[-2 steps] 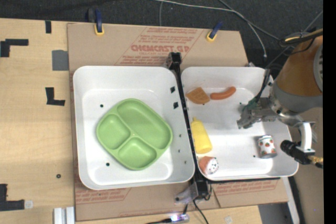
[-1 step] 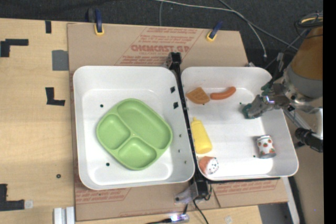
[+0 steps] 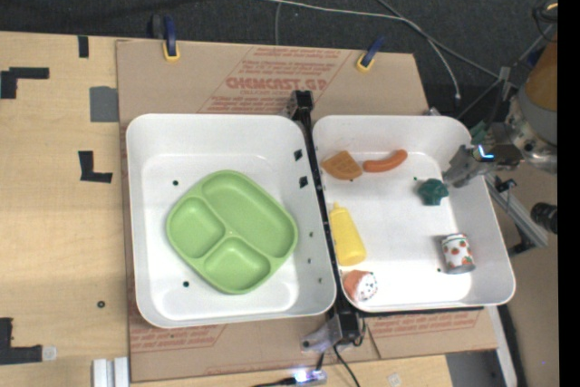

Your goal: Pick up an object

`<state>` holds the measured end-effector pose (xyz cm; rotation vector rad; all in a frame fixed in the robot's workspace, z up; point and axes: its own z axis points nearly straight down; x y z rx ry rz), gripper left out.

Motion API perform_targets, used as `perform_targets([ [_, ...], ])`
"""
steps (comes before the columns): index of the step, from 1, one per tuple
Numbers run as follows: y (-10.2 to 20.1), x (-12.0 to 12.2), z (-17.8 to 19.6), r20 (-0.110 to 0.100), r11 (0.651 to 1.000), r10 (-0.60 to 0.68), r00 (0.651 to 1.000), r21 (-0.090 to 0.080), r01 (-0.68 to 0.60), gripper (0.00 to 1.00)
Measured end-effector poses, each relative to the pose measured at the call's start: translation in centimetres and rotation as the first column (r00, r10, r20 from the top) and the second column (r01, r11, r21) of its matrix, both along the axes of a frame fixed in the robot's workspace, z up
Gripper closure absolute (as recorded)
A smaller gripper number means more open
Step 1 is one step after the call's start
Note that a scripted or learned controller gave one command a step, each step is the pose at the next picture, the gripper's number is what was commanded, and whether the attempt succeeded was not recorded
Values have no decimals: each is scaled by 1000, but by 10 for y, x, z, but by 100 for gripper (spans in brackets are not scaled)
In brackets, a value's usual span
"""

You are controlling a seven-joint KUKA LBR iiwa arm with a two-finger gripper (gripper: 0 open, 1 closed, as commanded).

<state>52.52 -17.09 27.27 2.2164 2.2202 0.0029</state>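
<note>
Although the task asks only that an object be lifted, nothing has left the bins, so by the look of it the whole pick remains to be done. The gripper (image 3: pixel 464 166) sits at the right rim of the right bin (image 3: pixel 408 299), toward its far end, just beside a small green object (image 3: pixel 432 191) that lies on the bin floor. Whether the tool's tips are apart or together cannot be told at this size and angle, and nothing can be seen between them.

The green object looks like the nearest candidate, being close to the tool and apart from its neighbours. Farther left, along the far side of the same bin, lie a brown piece (image 3: pixel 342 166) and an orange-red sausage shape (image 3: pixel 385 162), close together. A yellow bottle-like item (image 3: pixel 346 233) rests against the left wall, with a small white and red item (image 3: pixel 363 285) near it at the near-left corner. A small patterned can (image 3: pixel 457 253) stands by the right wall, toward the near side.

The left bin (image 3: pixel 145 140) holds a green divided plate (image 3: pixel 232 231), well apart from the arm's reach at present.

Little stands in the way of the green object; the right rim so close by may crowd a descent, and the thing's irregular shape could slip a pinch.
</note>
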Motion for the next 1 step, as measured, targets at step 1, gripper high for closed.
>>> perform_targets([
  [1, 50, -13, -10, -7, 1000, 3, 1000, 3, -3, 100],
])
